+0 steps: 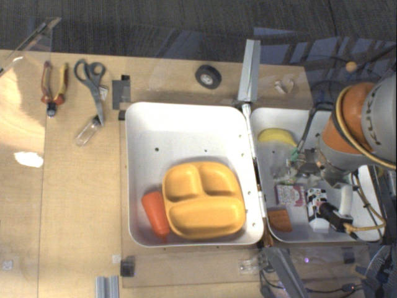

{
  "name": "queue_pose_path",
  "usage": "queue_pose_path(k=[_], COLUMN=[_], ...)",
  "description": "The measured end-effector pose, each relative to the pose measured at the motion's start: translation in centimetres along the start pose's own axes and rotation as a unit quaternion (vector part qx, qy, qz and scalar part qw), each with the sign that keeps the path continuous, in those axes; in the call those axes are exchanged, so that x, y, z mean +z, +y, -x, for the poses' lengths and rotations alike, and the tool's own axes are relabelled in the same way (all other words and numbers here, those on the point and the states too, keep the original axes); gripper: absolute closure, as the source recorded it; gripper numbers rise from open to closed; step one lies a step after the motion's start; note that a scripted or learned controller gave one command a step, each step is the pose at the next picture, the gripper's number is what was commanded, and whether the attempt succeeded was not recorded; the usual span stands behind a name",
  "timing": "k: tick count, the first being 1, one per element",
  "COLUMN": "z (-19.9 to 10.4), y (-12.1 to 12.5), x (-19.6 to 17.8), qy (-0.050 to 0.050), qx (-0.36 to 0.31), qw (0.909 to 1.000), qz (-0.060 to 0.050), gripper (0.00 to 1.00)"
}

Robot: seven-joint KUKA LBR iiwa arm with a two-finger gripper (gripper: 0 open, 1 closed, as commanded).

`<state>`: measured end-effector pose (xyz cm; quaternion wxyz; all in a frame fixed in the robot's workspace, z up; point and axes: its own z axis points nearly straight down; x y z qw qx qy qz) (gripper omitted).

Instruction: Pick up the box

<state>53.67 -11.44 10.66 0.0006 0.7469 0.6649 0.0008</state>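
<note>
The box (pixel 288 195) is small and maroon-pink with pale print, lying flat near the left wall of the right bin (pixel 273 166). The gripper (pixel 299 169) hangs just above and slightly to the right of the box, under the grey wrist and orange band (pixel 350 113) of the arm. Nothing can be seen held in it. Cables and the wrist body hide its tips.
A yellow rounded item (pixel 276 136) lies at the back of the right bin, a brown block (pixel 280 220) at its front left, and a white-and-black object (pixel 317 205) beside the box. The left bin (pixel 186 120) holds a yellow compartment tray (pixel 202 198) and an orange carrot-like piece (pixel 155 214).
</note>
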Motion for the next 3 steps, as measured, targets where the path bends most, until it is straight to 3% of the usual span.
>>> queue_pose_path(k=[1,2,3], z=[-0.9,-1.0,-5.1], y=[-4.5,-4.2,-5.4], x=[1.6,0.5,-10.1], qy=[-0.001,-0.001,0.0], qx=[-0.02,-0.021,0.014], qw=[0.9998,0.9997,0.9999], qz=[0.01,0.013,0.002], gripper=[0.0,1.0,1.0])
